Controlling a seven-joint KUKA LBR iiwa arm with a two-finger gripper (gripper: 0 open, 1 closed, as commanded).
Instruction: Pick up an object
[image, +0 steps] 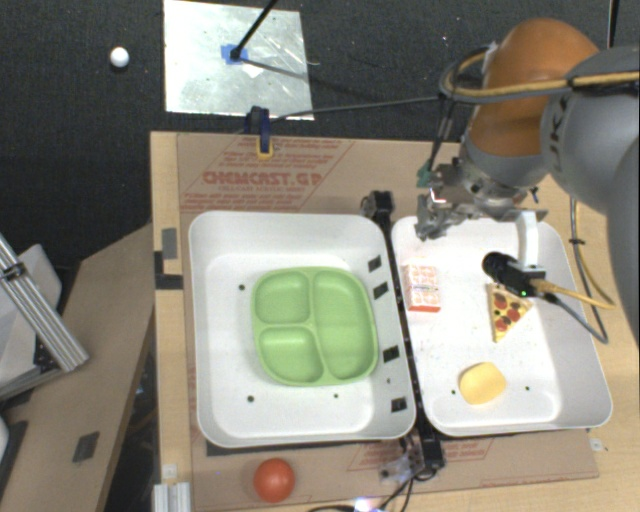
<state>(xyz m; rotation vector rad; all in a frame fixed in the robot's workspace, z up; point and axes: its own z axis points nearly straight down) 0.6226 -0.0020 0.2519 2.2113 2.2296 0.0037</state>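
The right bin (575, 385) holds three things. A small white and red packet (421, 287) lies near its left wall. A toy pizza slice (507, 311) lies at its middle right, and a yellow rounded lump (481, 383) sits toward its front. My gripper (434, 218) hangs over the bin's back left corner, just behind the packet and apart from it. I see nothing held in it.
The left bin (215, 300) holds a green divided plate (314, 325). An orange-red ball (273, 479) lies on the bench in front of the left bin. The arm's grey body and orange band (530, 70) hang over the right bin's back edge.
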